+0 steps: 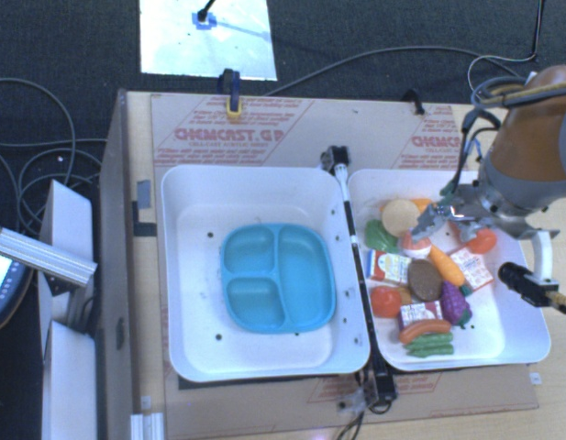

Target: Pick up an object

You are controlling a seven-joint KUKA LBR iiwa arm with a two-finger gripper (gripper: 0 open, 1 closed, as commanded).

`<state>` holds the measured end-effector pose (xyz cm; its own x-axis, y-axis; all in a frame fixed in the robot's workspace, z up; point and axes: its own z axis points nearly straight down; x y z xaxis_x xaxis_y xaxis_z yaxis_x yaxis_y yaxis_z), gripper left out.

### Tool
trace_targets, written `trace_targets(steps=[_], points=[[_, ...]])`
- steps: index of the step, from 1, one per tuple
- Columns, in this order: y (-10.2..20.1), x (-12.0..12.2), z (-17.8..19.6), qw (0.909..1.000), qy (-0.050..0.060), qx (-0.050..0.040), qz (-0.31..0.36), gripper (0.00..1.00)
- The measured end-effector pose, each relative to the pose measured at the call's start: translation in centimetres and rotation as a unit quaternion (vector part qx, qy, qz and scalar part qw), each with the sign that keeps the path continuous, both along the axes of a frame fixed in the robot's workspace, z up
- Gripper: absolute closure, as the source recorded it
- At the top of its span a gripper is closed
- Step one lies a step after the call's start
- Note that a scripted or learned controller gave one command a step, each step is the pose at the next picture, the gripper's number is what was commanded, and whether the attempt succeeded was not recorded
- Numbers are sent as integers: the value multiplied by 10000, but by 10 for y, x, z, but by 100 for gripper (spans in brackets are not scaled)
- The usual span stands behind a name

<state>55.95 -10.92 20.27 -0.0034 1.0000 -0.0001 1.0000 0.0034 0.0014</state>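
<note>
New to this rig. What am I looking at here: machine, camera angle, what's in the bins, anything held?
One fixed camera looks down at a slant on a bench with two white bins. The grey and orange arm reaches in from the right; its gripper hangs low over the right bin. That bin holds a heap of toy food: a carrot, a purple eggplant, green beans, a tomato and small cartons. The left bin holds a blue divided plate. Nothing can be seen between the fingers, so no hold is confirmed.
</note>
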Motion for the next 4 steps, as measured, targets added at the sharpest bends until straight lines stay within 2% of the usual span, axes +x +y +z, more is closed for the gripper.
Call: trace_targets(steps=[1,2,3,4], points=[[-17,10,-100,10000,-87,-18,5,0],[-43,63,-118,10000,-6,-4,0,0],[-43,64,-107,10000,-22,-6,11,100],[-34,38,-67,10000,-2,0,-6,100]])
